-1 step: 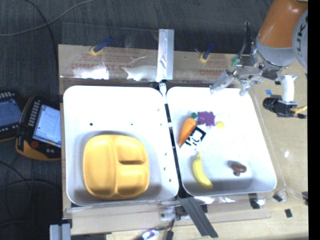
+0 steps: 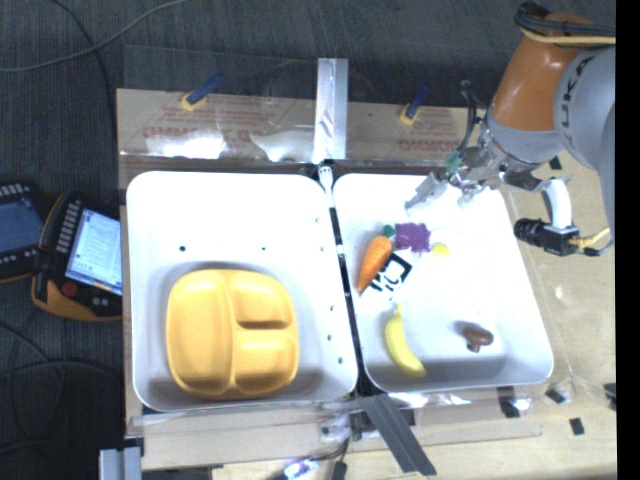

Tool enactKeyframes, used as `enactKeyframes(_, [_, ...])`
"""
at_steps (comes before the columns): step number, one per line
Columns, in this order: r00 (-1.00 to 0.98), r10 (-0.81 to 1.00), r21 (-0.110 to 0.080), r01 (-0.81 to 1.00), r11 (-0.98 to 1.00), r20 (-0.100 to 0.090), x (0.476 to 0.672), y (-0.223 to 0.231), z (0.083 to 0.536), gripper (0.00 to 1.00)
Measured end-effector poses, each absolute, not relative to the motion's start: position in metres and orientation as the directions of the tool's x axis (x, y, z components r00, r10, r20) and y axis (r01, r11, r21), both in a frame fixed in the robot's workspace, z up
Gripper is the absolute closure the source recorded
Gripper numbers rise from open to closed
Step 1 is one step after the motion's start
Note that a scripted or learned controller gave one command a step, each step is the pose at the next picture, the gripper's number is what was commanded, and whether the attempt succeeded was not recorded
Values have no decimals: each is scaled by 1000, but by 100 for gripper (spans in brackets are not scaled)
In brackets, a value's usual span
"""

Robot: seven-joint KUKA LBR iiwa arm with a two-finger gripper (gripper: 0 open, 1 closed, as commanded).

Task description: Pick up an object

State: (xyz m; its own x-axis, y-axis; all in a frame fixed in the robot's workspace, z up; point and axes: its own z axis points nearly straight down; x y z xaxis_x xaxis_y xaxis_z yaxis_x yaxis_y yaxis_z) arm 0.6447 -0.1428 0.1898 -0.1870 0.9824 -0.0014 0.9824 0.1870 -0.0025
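**Carrot looks like my best pick**

My tool hangs over the far edge of the right white bin, holding nothing; I cannot tell how wide it stands. The orange plastic carrot lies near the divider, nearer the camera and left of the tool, apart from it. I judge it light, stiff and smooth; I would grip across its thick middle.

We count two shallow white bins; one yellow compartment tray, orange carrot, yellow banana, purple toy, brown lump.
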Motion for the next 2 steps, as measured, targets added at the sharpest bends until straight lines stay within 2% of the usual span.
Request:
enactKeyframes(1, [-296, 955, 1, 955, 296, 0, 635, -145, 94, 0])
enactKeyframes(2, [-295, 955, 3, 955, 295, 0, 636, -145, 104, 100])
